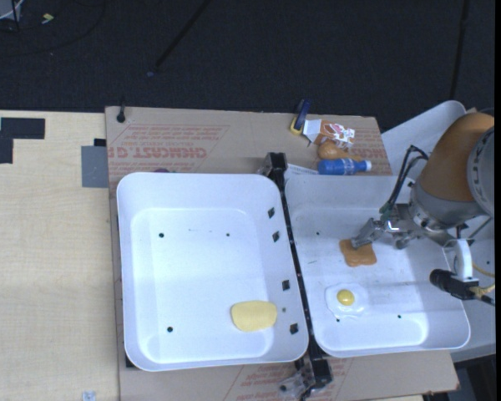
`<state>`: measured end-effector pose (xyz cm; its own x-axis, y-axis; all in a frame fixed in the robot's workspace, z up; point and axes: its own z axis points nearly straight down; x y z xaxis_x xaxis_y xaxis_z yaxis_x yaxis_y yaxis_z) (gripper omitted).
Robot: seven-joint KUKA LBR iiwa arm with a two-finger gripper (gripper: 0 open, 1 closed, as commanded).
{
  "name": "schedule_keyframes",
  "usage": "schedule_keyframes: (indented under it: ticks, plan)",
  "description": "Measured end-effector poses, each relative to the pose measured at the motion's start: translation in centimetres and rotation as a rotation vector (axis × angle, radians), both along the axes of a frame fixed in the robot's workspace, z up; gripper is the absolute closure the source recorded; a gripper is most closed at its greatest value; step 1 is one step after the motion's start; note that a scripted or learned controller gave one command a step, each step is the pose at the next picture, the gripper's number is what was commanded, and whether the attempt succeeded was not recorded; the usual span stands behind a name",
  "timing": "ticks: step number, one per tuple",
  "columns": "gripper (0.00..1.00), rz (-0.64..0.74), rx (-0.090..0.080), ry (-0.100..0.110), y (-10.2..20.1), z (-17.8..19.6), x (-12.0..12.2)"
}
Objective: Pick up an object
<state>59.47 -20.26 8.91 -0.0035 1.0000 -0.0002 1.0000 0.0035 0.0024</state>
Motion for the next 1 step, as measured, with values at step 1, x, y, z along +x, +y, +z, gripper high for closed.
schedule_keyframes:
  ticks: [1]
  plan:
    - [1.00,-0.001,0.003,0.000,0.08,1.09,-0.05]
